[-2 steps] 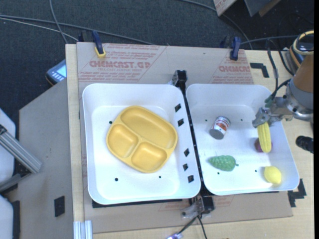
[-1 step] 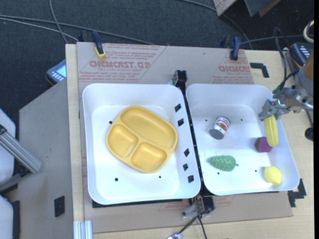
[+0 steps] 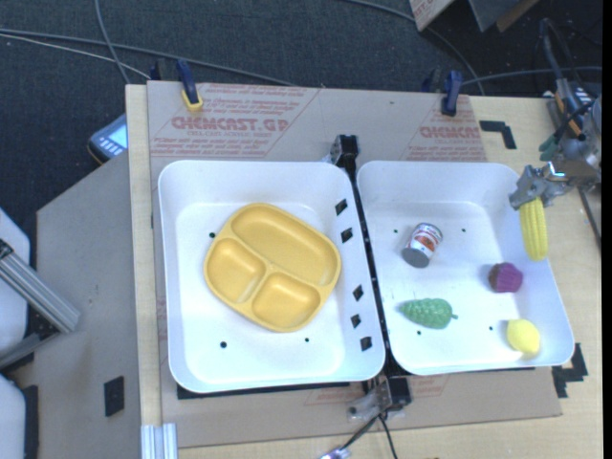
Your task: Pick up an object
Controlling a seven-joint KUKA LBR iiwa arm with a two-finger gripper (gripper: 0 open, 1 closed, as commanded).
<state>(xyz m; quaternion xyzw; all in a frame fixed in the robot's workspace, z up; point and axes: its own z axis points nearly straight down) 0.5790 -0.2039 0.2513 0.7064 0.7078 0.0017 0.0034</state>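
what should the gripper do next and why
Probably come down toward the corn cob. The gripper sits at the right bin's far right rim, just beside the cob's upper end, so that is the closest object to try.

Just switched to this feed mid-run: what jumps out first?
A big yellow divided plate lies in the left bin. The right bin holds small items: a can, green fruit, purple piece, lemon. At its right rim, a corn cob hangs by the gripper.
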